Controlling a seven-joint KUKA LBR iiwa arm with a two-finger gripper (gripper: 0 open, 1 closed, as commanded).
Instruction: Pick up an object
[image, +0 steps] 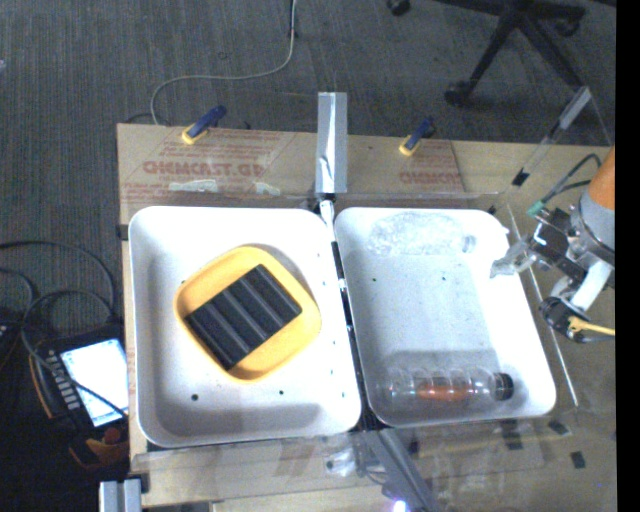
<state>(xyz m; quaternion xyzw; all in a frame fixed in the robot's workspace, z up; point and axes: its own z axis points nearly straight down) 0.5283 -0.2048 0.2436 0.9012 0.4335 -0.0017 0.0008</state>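
One clear bottle (447, 386) lies faint, well left of the gripper (512, 262), whose grip can't be told.

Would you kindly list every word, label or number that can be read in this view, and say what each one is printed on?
"CHEMCAST GP", in faded red letters: on the brown sheet behind the left bin; my reading is uncertain.
A second red print on the same sheet behind the right bin: too blurred to read.
The lit screen on the floor at the left: too small to read.
The clear bottle and the yellow and black object: no readable label.
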